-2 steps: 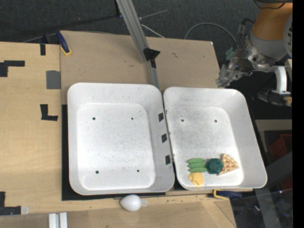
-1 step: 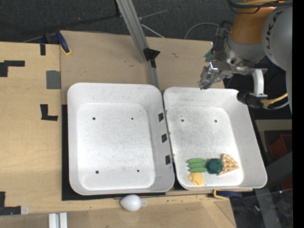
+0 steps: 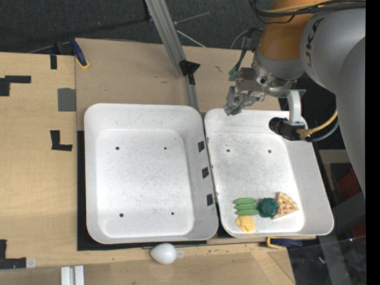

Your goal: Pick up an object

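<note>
I saw two shallow white plastic bins, the left bin (image 3: pixel 142 171) and the right bin (image 3: pixel 261 165), both speckled with dark flecks. At lower right lay a green ridged toy (image 3: pixel 245 205), a yellow lump (image 3: pixel 246 222), a dark-green round piece (image 3: pixel 268 207) and an orange-dotted tan wedge (image 3: pixel 288 205). The grey arm's band (image 3: pixel 294 19) was orange.

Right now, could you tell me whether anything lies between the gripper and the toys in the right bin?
Nothing visible does. The gripper hangs over the far rim of the right bin, and only bare bin floor separates it from the toys clustered at the near edge.
</note>
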`<act>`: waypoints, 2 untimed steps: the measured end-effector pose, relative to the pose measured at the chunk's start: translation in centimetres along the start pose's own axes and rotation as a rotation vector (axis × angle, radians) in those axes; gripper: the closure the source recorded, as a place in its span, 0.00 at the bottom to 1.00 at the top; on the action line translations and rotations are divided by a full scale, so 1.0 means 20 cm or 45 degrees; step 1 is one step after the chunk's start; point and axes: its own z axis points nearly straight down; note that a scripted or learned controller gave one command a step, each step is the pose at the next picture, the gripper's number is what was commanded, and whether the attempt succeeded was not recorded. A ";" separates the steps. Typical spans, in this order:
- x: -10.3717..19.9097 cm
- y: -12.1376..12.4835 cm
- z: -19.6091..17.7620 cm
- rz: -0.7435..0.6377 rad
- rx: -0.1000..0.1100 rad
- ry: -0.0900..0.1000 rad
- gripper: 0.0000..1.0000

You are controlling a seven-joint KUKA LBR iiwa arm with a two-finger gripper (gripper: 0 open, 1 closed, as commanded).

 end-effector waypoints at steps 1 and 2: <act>0.29 0.01 -0.02 -0.001 -0.003 0.000 1.00; 0.58 0.04 0.08 0.000 0.000 -0.001 1.00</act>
